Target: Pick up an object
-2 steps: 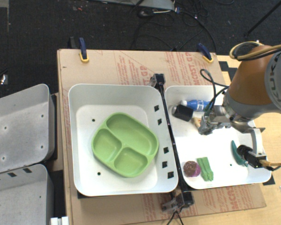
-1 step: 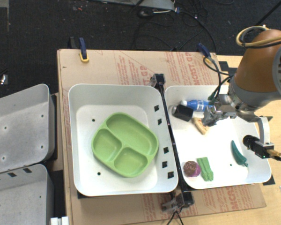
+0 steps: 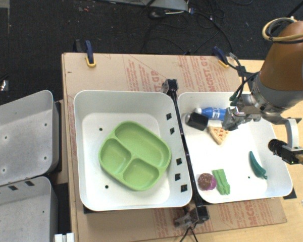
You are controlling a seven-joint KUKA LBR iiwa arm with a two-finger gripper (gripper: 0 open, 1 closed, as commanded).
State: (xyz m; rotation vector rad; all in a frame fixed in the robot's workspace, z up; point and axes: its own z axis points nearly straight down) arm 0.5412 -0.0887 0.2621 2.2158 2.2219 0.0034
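Grey gripper (image 3: 231,121) hung low in the right bin (image 3: 278,185), touching the pizza slice (image 3: 218,134) at its 2 o'clock. I could not tell if it gripped anything.

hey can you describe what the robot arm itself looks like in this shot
The arm is a bulky rounded body, orange on top and grey below. A pale cable loops over its upper edge, and thin dark cables run along its left side. The end effector is a compact dark metallic assembly at the arm's lower end, above the right bin.
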